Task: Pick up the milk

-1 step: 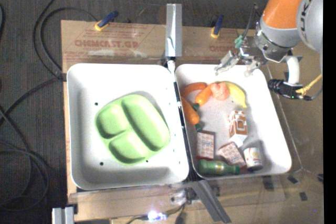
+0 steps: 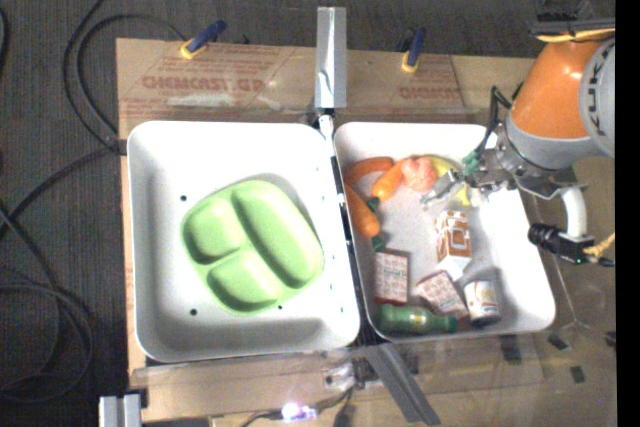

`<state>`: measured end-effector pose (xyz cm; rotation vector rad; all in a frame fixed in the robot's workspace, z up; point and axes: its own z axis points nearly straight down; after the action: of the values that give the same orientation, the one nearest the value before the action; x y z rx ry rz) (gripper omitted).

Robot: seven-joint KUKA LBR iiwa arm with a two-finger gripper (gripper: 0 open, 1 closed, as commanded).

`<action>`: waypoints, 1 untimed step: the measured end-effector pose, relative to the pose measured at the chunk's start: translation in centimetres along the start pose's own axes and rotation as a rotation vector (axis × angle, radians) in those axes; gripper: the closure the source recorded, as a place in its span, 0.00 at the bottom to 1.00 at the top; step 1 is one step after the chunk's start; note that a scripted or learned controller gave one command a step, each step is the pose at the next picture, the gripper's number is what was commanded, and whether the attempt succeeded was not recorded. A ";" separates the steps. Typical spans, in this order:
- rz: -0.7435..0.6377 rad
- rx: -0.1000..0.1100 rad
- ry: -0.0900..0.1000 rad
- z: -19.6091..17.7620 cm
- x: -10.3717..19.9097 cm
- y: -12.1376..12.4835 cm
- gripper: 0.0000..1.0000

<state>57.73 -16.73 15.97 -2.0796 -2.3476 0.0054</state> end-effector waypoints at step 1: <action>-0.095 -0.006 0.000 6.5 -3.3 -3.8 0.00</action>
<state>54.34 -20.48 9.49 -1.9682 -2.4460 -0.0020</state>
